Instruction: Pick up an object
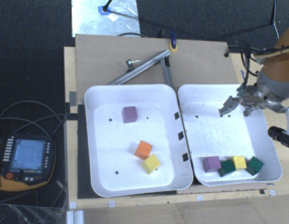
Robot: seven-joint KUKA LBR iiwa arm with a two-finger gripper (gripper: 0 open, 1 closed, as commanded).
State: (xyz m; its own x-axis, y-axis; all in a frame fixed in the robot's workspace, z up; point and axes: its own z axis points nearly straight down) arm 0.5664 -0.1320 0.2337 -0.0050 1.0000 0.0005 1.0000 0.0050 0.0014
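7 small matte cubes (143, 149), 2 bins (95, 97)

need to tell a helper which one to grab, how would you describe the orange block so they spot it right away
Look at the left white bin of the two. Just below its middle sits the orange block, touching a yellow block at its lower right. It is the only orange cube on the bench; the purple block in that bin sits apart, farther back.
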